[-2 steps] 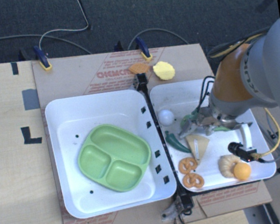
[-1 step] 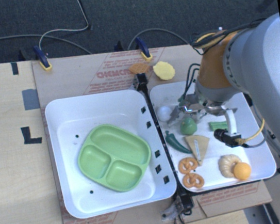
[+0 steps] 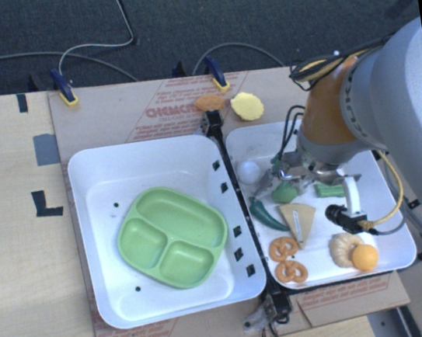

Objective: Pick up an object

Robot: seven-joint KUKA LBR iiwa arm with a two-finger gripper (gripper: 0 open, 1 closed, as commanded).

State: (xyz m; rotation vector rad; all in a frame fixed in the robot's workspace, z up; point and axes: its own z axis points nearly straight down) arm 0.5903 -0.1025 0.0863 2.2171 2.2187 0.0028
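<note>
1. The gripper (image 3: 289, 178) is low in the right bin (image 3: 397, 258), over a green toy piece (image 3: 284, 192) beside the cheese wedge (image 3: 300, 222).
2. I cannot tell how the jaws stand, and nothing is plainly clamped.
3. This looks like the reach-and-grasp step.
4. Next, it should close squarely on one piece, then lift clear of the pretzels (image 3: 284, 249) and the white ball (image 3: 250, 170).

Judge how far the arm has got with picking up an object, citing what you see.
Done: the pincer is down in the right bin, over a green piece. In hand: nothing visibly gripped. Left: grasp and lift; the cheese wedge, pretzels and orange lie on the bin floor.
</note>
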